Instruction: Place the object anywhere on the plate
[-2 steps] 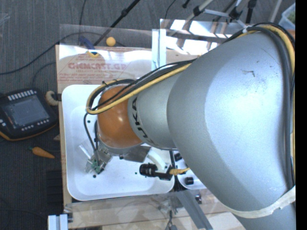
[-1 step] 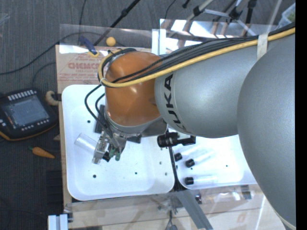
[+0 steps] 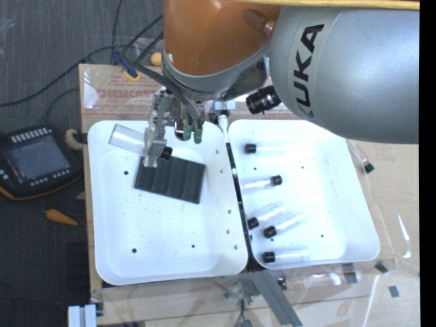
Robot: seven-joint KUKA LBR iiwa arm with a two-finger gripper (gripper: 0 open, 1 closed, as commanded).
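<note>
Over left bin [image 3: 116, 251], tool [image 3: 155, 157] above dark plate [image 3: 172, 180], partly hidden by arm [image 3: 327, 53]; grip state unclear; clear tube [image 3: 127, 137] alongside.

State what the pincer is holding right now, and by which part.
It looks like a clear plastic tube with a black cap, gripped near the capped end by the pincer above the dark ribbed rectangular plate; the hold itself is partly hidden.
</note>
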